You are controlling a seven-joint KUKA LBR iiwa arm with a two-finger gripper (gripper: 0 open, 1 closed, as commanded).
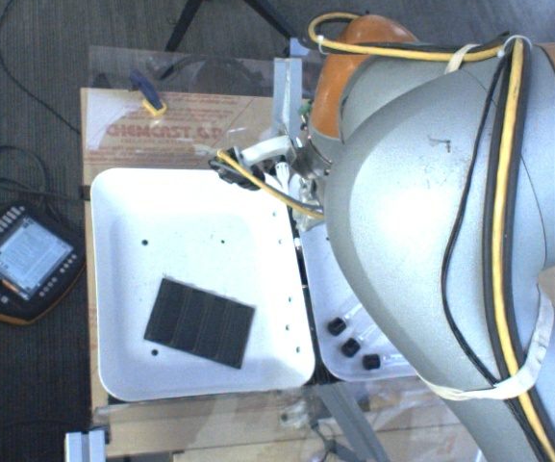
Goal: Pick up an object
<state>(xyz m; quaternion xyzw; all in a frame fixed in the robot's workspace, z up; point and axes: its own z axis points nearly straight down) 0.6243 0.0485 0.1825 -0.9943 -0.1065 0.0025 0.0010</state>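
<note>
Grey and smooth, the arm's rounded casing [431, 191] bulks over the right side, its matte shell crossed by one yellow cable [508, 210] and one black cable running side by side, with an orange band [354, 65] showing above it. It covers most of the right bin [340, 287], a shallow white plastic tray where three small dark round objects [352, 345] lie near the front corner. The tool is hidden behind the casing, so I cannot tell whether it is apart or together. In the left bin [123, 210], glossy white with rounded corners, one flat black rectangular object [200, 322] lies tilted near the front, its surface ribbed in three panels. Both bins sit on a counter [113, 133] of brown board with red lettering, where one blue clamp [147, 92] grips the far edge. On the carpeted floor to the left rests one orange-edged control pendant [22, 263] with a lit screen.
</note>
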